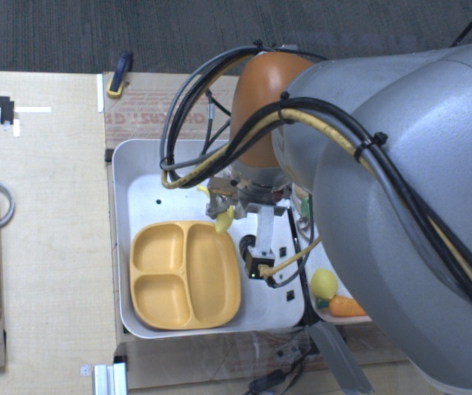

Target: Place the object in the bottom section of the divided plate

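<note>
Plate (185, 275), yellow and divided, sits in my white bin (129, 220). Grey arm (384, 188) and its black cables (195, 105) block most of the right side. Gripper (234, 212): can't tell its state, something yellowish (224, 218) at its tip beside the plate rim. Lemon (324, 284) and carrot (347, 306) lie right.

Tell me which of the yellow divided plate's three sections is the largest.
The long section on the right side of the yellow divided plate, nearest the gripper; the two on its left are smaller, one above the other.
</note>
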### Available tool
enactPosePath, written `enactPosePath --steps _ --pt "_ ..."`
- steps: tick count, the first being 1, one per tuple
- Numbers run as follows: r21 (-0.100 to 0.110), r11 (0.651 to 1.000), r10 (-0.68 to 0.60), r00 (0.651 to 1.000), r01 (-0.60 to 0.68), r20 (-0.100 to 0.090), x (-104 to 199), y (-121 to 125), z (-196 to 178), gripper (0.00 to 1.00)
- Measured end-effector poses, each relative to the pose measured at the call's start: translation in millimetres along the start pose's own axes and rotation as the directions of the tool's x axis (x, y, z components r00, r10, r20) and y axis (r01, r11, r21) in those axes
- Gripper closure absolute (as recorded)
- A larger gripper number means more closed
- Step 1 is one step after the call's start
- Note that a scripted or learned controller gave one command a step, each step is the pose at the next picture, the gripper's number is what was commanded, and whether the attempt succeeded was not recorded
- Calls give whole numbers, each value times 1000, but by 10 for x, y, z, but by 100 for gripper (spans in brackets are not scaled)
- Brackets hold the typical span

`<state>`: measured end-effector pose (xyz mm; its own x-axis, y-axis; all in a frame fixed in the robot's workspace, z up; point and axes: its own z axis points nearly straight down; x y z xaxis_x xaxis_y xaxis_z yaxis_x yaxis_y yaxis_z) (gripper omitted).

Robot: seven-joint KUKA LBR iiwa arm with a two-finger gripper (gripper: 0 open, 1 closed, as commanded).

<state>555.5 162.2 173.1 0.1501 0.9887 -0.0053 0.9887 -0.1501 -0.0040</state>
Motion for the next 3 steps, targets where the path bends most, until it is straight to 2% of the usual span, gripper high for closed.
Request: enactPosePath --steps 1,2,3 --pt "-1 988 153 988 -153 0 536 20 -147 100" --pt "0 800 600 800 -600 0 761 659 -533 100" --pt "1 581 814 581 -814 -2 750 645 505 100"
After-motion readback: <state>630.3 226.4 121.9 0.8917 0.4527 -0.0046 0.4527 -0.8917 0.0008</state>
